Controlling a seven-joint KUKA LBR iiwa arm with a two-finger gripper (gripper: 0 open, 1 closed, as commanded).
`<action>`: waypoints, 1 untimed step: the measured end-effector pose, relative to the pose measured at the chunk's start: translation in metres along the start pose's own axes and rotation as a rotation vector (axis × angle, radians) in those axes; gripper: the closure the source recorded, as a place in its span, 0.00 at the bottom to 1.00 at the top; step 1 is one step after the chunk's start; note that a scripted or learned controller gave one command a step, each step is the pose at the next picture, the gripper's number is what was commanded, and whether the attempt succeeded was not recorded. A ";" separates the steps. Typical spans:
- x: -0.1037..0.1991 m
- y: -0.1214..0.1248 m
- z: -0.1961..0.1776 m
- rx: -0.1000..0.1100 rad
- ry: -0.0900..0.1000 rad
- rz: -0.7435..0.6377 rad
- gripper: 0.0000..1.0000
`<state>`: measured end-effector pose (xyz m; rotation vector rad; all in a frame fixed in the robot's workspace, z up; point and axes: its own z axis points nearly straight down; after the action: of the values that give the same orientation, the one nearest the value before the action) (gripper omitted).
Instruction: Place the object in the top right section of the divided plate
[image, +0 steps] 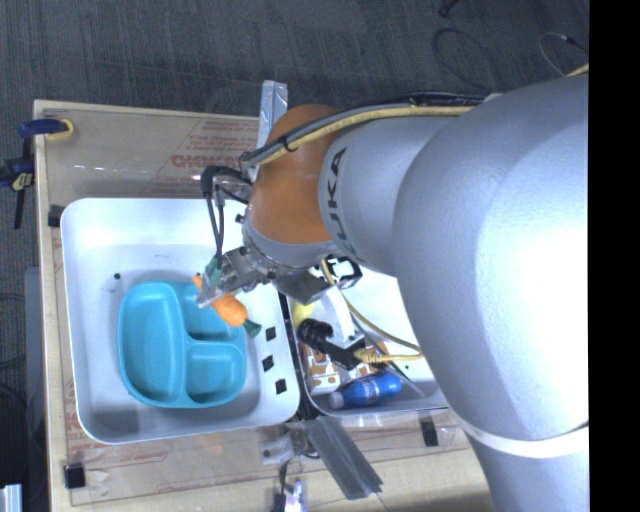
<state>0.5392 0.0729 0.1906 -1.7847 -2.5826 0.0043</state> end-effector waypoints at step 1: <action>-0.046 -0.050 -0.002 0.000 0.000 -0.440 1.00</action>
<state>0.5082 0.0125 0.1929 -1.1773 -2.9092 0.0032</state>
